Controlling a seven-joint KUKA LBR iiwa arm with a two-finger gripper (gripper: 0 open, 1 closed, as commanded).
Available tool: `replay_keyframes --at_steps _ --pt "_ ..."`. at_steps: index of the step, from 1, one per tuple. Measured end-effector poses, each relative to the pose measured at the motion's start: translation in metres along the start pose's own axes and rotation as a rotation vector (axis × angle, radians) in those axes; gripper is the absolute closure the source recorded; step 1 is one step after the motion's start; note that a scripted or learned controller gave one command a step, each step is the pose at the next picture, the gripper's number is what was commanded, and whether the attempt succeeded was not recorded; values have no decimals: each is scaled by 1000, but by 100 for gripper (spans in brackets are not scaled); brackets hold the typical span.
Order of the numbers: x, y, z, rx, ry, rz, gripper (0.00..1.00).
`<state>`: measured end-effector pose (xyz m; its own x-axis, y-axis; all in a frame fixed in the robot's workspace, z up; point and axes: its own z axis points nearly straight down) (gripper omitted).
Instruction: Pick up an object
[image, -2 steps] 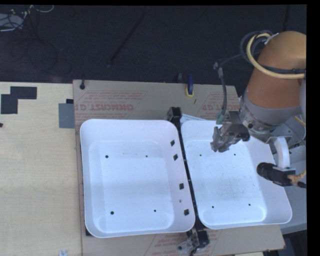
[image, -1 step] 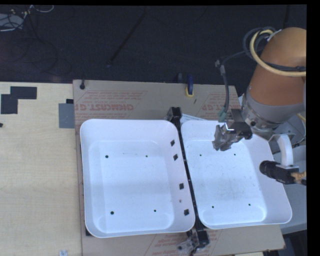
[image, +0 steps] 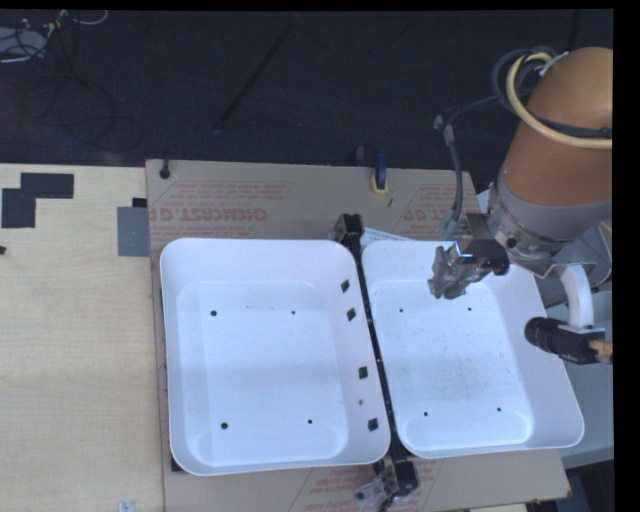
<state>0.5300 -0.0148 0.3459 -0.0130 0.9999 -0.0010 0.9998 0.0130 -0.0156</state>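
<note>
Overhead, hanging over the right bin (image: 560, 420) near its far edge: the gripper (image: 447, 283), reaching in from the right on the grey arm (image: 545, 210) with its orange band. Nothing showing between the fingers; cannot tell whether spread or pressed together. Lying just beside it, the left bin (image: 180, 400), both sitting on the bench (image: 70, 330).

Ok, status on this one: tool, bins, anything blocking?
Tool over the right bin, near its far edge. Nothing seen between its tips. Left bin alongside, black clips on the seam. No obstruction visible.
</note>
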Motion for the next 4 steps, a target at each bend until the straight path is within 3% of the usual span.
replay_keyframes --at_steps 1,2,3,4 --pt "95 36 -35 -18 3 4 100" --pt "41 29 89 1 -2 19 100" --pt "25 116 18 -23 -1 11 100" --pt "60 107 -3 -15 1 10 100"
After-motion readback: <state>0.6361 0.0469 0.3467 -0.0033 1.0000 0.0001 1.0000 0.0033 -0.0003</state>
